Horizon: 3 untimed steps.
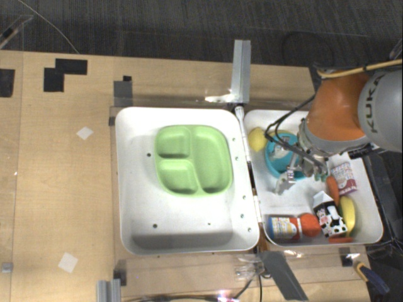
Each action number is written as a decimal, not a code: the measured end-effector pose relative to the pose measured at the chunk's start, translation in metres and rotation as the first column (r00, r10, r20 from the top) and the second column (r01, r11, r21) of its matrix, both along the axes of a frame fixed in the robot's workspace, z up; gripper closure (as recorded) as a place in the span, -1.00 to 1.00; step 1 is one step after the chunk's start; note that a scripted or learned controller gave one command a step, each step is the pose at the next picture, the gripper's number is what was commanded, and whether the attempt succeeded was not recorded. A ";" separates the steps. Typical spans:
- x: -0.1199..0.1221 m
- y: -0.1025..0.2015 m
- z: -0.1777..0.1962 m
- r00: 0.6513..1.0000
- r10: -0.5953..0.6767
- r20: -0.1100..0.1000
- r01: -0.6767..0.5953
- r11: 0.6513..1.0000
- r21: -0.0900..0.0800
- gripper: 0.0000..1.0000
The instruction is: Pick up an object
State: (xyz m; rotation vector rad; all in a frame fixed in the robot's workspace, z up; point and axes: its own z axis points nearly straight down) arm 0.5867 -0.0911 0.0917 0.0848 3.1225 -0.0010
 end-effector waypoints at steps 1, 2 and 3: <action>-0.024 -0.009 0.000 0.977 -0.214 0.004 0.214 0.977 0.005 -1.00; -0.014 0.000 0.000 0.949 -0.316 0.001 0.316 0.949 0.004 -1.00; -0.020 0.003 0.000 0.896 -0.445 0.003 0.444 0.896 0.010 -1.00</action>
